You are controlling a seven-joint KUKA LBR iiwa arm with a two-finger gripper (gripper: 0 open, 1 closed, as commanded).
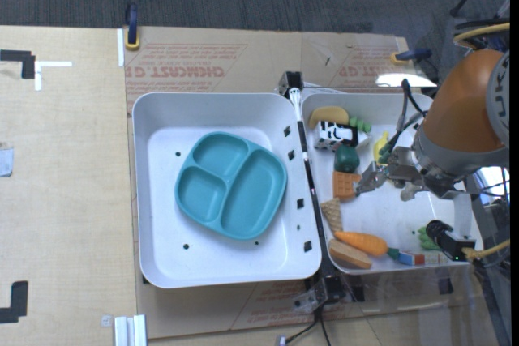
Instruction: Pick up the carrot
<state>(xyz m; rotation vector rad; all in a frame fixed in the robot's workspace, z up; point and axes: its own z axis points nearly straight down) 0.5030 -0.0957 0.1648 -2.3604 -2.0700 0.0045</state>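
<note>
The long orange carrot (362, 241) lies near the right white bin's (388, 267) front rim. The end effector (375, 177) hovers behind it, narrow, holding nothing, bare floor between.

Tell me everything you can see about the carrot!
The carrot is a small orange toy, smooth like plastic, thick and rounded at one end and narrower toward the other. It lies flat on its side in the right bin, near the front wall. A tan bread-like piece sits right against it on the front side. The gripper hangs above the bin farther back, not touching the carrot.
</note>
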